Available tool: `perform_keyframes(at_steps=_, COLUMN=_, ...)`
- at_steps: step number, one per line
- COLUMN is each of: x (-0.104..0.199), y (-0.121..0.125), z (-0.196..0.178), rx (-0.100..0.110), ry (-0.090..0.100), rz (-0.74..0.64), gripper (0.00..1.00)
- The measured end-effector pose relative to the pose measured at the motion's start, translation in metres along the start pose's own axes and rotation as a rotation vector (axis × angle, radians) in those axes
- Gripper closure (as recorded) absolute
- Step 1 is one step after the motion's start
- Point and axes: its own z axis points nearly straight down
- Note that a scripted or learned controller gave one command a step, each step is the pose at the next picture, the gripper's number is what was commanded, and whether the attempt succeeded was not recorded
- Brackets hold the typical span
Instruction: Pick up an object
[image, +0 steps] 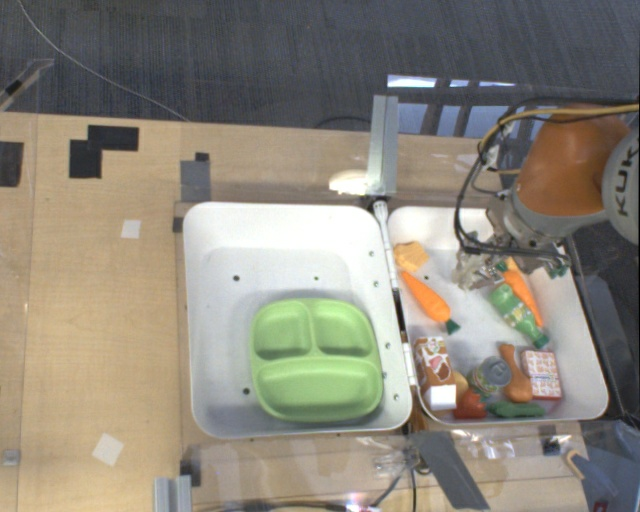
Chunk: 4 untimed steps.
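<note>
My gripper hangs over the upper right part of the right bin, open, with bare bin floor showing between the fingers. Just to its right lie an orange carrot and a green bottle, side by side. A second carrot with a green tip lies to the gripper's left, below a small yellow piece. Along the bin's near side sit a snack box, a round can and a red and white box.
The left bin holds a green divided plate. A metal post stands behind the wall between the bins. Small red and green toys crowd the right bin's front edge. Cables loop above the wrist.
</note>
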Motion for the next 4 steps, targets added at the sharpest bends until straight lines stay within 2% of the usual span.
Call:
perform_keyframes(at_steps=1, x=-0.027, y=0.003, z=-0.123, rx=-0.001, ry=0.007, rz=-0.101, gripper=1.0)
perform_keyframes(at_steps=2, x=-0.049, y=0.01, z=-0.186, rx=-0.004, ry=0.01, rz=-0.113, gripper=1.0)
perform_keyframes(at_steps=3, x=-0.051, y=0.011, z=-0.197, rx=-0.003, ry=0.003, rz=-0.112, gripper=1.0)
perform_keyframes(at_steps=4, x=-0.061, y=0.041, z=-0.241, rx=-0.005, ry=0.015, rz=0.177, gripper=1.0)
